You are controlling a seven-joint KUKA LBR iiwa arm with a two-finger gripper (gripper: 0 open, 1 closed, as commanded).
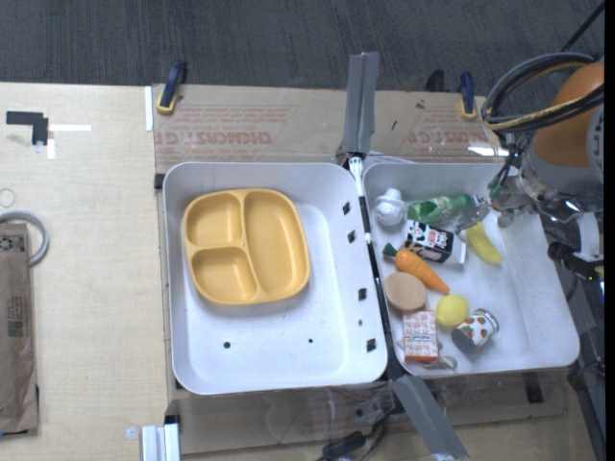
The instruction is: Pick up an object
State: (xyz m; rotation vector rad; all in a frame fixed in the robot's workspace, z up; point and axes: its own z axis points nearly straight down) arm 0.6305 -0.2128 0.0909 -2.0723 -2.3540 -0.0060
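Camera view, taken from above at a slant, gives us two shallow white bins side by side on the bench. We note in the left bin [192, 353] one yellow divided plate [247, 246] with three compartments, lying flat toward the far left part of the bin.

We find all the loose objects in the right bin [538, 315]:
- a white round object [389, 206] near the far left corner;
- a green bottle [439, 206] lying on its side just right of it;
- a black-and-white carton [429, 240] directly in front of the bottle;
- a carrot [421, 269] lying diagonally, touching the carton's near edge;
- a banana [483, 243] to the right of the carton;
- a tan round disc [405, 292] against the left wall;
- a lemon [452, 309] just right of the disc;
- a small printed can [476, 327] lying tilted beside the lemon;
- a red-and-white packet [420, 337] at the near left.

We see the arm [567, 123] enter from the right, its orange band above the wrist. The gripper [502, 203] sits low over the far right part of the right bin, close to the bottle's right end and just beyond the banana. We cannot tell whether it is released or clenched; we see no object raised from the bin floor.
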